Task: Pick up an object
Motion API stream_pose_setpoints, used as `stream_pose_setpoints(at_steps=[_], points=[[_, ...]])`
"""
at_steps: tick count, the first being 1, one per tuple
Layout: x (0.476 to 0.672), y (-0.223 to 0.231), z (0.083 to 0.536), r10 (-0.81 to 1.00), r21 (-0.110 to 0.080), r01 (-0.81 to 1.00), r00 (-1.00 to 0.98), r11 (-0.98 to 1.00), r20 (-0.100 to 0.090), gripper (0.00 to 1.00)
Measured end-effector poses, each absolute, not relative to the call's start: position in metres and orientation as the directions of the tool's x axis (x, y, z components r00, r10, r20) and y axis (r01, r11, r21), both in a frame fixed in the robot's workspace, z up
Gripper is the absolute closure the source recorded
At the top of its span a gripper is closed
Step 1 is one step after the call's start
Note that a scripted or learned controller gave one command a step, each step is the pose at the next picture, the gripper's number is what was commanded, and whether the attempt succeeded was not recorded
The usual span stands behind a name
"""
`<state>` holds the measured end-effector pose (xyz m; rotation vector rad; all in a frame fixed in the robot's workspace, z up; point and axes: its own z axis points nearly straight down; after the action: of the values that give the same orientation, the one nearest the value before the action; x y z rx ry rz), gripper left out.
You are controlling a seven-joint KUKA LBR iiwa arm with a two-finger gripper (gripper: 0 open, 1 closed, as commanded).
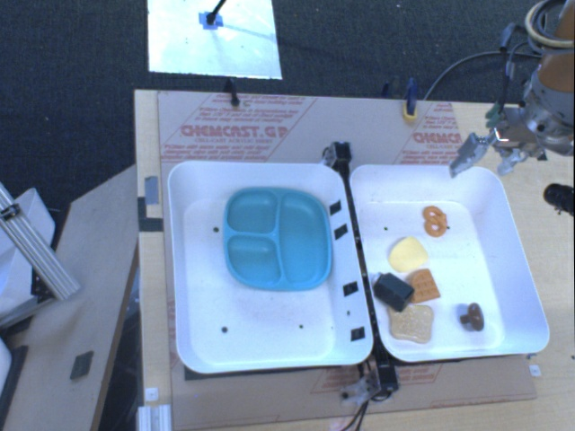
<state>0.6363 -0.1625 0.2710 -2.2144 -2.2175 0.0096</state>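
Observation:
The right bin [512, 241] holds several small objects: an orange pretzel [436, 220], a yellow wedge [408, 255], an orange cracker [425, 285], a black block [393, 291], a tan bread slice [412, 323] and a brown lump [472, 317]. My gripper [490, 156] hangs above the bin's far right corner, well away from all of them. Its two grey fingers are spread apart with nothing between them.
The left bin [193, 241] holds a blue compartment plate [276, 239]. A black divider strip [355, 241] runs between the bins. Cables [458, 65] trail behind the arm at the upper right. A white sheet [212, 25] lies on the floor beyond the bench.

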Motion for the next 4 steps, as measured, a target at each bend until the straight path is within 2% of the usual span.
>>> stream_pose_setpoints(at_steps=[1,3,4], points=[[0.638,-0.162,0.279,1.000,0.002,1.000,-0.004,0.004,-0.001,0.00],[0.628,-0.167,0.164,1.000,0.001,1.000,-0.001,0.001,-0.001,0.00],[0.636,-0.173,0.110,1.000,0.002,1.000,-0.001,0.001,-0.001,0.00]])
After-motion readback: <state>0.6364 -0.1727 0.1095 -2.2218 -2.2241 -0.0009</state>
